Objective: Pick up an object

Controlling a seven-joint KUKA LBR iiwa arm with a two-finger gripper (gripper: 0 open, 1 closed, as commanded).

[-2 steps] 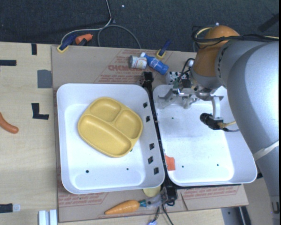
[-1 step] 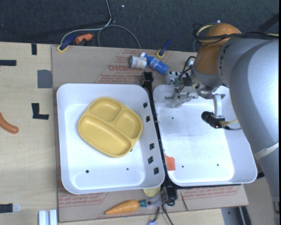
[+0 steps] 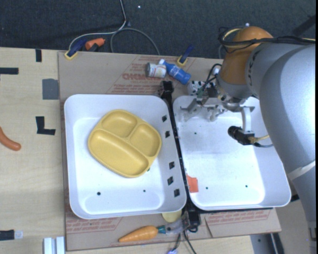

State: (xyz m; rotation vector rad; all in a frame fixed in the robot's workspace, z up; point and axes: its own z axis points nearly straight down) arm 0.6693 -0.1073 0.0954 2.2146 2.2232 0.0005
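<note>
The gripper [image 3: 202,110] is being held low over the far left corner of the right bin [image 3: 265,192], close to the wall that is shared with the left bin [image 3: 77,157]. Whether it is open or closed cannot be told, because the metal parts are blurred against the white floor. Nothing is being seen clamped in it.

A yellow divided plate [image 3: 125,142] is lying in the left bin, a little toward the far side, with its three compartments facing up. A small orange piece [image 3: 192,183] is resting at the near left side of the right bin, touching the dividing wall.

Outside the bins, a blue and white bottle [image 3: 168,70] is lying on its side on the cardboard near the far edge of the table. A toy carrot [image 3: 139,234] is lying at the near edge, and a sausage-like toy [image 3: 7,138] is placed near the left edge of the table.
</note>
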